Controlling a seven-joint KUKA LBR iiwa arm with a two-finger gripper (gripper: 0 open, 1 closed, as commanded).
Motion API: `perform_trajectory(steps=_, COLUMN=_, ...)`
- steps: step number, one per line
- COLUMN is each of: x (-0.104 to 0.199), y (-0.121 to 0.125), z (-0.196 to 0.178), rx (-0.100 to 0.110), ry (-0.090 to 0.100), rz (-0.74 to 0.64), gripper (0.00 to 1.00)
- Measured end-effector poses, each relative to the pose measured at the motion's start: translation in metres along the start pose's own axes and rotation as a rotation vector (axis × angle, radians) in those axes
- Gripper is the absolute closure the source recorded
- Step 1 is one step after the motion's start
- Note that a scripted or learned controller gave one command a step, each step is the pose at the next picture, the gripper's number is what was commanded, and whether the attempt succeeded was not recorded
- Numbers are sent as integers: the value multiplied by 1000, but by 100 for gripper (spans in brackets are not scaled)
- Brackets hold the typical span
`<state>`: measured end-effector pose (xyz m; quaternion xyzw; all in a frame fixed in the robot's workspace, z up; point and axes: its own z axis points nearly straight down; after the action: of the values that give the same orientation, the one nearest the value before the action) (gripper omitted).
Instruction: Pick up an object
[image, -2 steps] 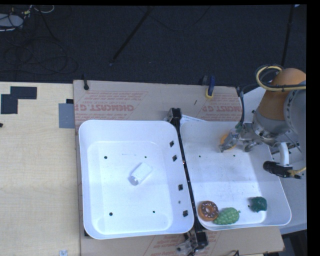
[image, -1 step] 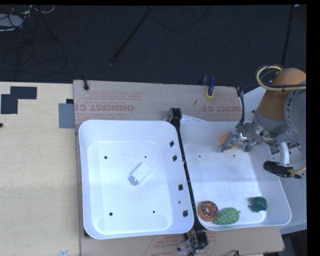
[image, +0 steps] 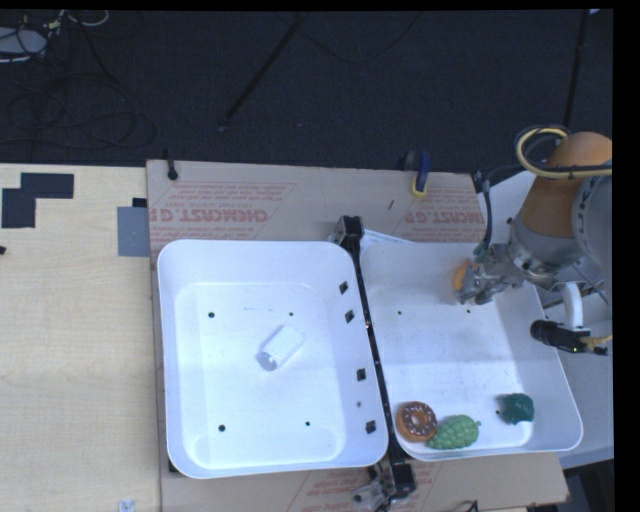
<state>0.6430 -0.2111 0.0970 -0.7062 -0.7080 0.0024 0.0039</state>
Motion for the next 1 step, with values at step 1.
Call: perform_trajectory(steps=1, x=36, y=-30, z=-80, rx=-9, ry=-1, rz=0, gripper=100)
